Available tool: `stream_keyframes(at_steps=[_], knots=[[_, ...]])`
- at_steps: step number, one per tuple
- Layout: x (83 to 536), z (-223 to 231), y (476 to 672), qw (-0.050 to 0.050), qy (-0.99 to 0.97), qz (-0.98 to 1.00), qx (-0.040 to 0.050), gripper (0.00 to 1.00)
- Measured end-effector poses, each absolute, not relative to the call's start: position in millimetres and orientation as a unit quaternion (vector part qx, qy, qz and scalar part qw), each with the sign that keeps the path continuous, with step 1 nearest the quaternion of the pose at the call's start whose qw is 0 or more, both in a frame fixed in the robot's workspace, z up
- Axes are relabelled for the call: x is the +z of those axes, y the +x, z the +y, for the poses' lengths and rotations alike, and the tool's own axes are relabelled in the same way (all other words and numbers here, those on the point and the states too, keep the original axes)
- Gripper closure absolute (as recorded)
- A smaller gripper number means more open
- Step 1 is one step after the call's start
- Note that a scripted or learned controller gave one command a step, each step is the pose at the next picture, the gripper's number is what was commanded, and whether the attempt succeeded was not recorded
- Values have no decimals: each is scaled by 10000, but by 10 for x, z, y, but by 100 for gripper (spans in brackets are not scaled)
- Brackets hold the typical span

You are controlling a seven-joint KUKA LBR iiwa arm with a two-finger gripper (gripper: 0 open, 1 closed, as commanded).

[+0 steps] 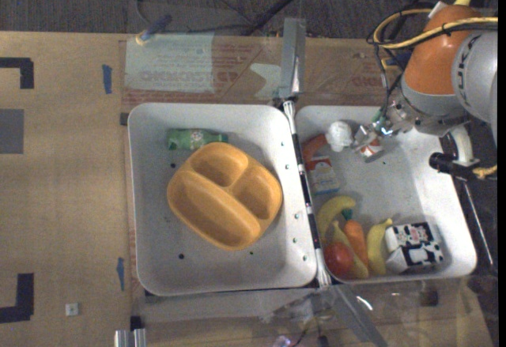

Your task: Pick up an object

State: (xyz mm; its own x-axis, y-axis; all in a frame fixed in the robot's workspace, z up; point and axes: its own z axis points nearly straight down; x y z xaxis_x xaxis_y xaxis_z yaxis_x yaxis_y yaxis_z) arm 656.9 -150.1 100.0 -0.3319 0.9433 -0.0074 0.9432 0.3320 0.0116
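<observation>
1. Milk carton with a cow print sits at the near edge of the right bin, well below the gripper; beside it a heap of bananas, a carrot and a red fruit.
2. Task's thing is not fixed — likeliest candidates are the white round object just left of the gripper and the small red-and-white box down-left of it.
3. Whether the gripper is released or clenched cannot be told; nothing is visibly caught in it.
4. Risks, as I judge them: white object is round and could roll off toward the bin divider if nudged; crowding against that wall leaves little room, so a descent there may clip the wall or push things instead of grasping.
5. Arm reaches in from the right, orange band up top, wrist bent down and left, tip low over the far part of the right bin.
6. Left bin holds a yellow divided tray and a green packet — well left of the gripper, unlikely targets from this pose.
</observation>
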Motion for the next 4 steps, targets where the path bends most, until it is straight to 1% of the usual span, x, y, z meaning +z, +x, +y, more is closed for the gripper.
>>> stream_keyframes(at_steps=[1, 2, 3, 4], knots=[[2130, -1001, 6679, 20, 6531, 7573, 9, 100], [2238, -612, 6212, -3, 6209, 7839, -1, 100], [2209, -208, 5343, -6, 6179, 7862, -1, 100], [2211, -243, 4819, -11, 5509, 8345, -2, 100]])
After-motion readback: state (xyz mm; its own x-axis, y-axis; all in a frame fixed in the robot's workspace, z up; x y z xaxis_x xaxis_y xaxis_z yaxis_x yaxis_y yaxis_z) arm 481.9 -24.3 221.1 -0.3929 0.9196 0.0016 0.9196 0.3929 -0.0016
